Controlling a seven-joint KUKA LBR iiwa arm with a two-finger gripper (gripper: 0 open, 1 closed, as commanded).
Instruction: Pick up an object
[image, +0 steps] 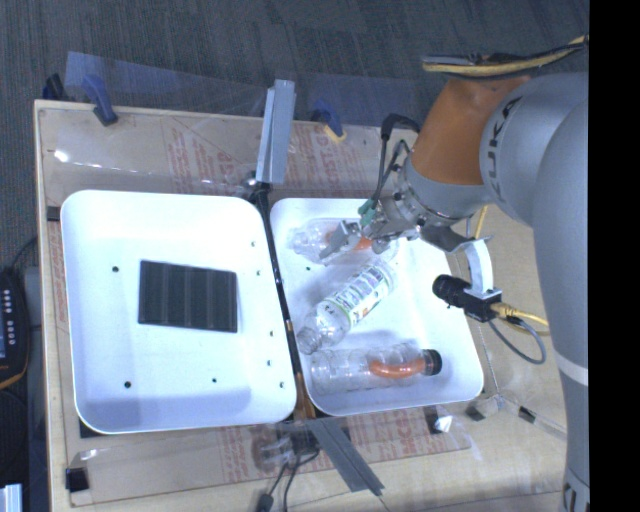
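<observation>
Three clear plastic bottles lie in the right bin (458, 350). A crumpled one (310, 240) lies at the far end. A labelled one (352, 297) lies slantwise in the middle. One with orange inside and a black cap (378, 366) lies along the near wall. My gripper (363, 233) is low over the far end of the bin, right at the crumpled bottle's right end. The wrist hides the contact there, so I see nothing clearly held.
The left bin (100, 380) holds a flat dark ribbed rectangle (188, 296). A grey divider bar (274, 130) stands behind the gap between the bins. A black cable plug (462, 294) hangs over the right bin's right rim, and the big grey arm covers the right side.
</observation>
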